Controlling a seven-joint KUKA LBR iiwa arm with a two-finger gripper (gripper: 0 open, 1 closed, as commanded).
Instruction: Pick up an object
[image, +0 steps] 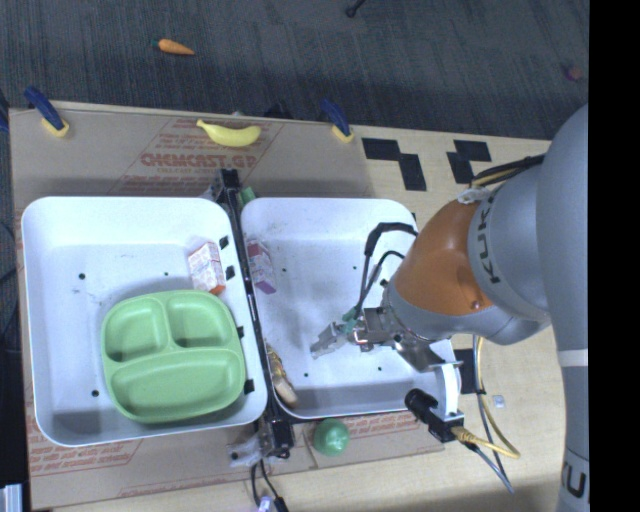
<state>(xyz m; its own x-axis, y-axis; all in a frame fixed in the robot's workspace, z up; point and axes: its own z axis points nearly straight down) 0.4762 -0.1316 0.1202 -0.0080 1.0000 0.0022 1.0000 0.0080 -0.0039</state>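
Observation:
My gripper (335, 340) hangs low over the middle of the right bin (330, 215), reaching in from the right beneath the orange band of the arm (445, 275). A pink and white packet (260, 266) lies against the right bin's left wall. A small brownish object (278, 381) sits in that bin's near left corner. In the left bin (60, 230) rest a green divided plate (175, 352) and a small red and white carton (205, 266). The gripper is well to the right of the packet and apart from it.
A green ball (331, 436) lies on the bench in front of the right bin. A yellow banana (230, 132) sits on the cardboard behind the bins. Blue clamps (47, 110) grip the board's far edge. An orange carrot (176, 46) lies on the floor beyond.

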